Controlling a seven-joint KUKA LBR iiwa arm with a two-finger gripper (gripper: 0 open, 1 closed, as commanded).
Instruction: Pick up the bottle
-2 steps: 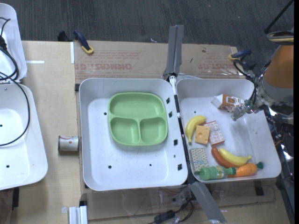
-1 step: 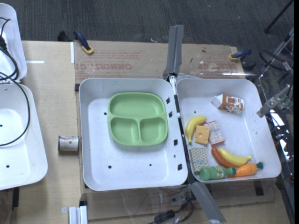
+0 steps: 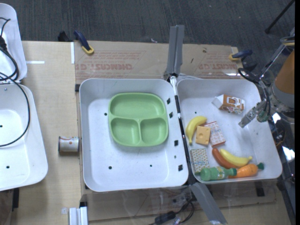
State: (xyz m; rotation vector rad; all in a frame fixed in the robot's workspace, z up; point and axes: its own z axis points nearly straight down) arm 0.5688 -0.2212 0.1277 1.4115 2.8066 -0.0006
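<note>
The green bottle [image 3: 216, 173] lies on its side at the near edge of the right bin [image 3: 269, 139], between a wafer pack [image 3: 199, 159] and a carrot [image 3: 245, 170]; no lift has occurred. The gripper [image 3: 253, 115] hovers above the bin's right part, well apart from the bottle, gripping nothing; finger [image 3: 247, 120] opening cannot be determined.
</note>
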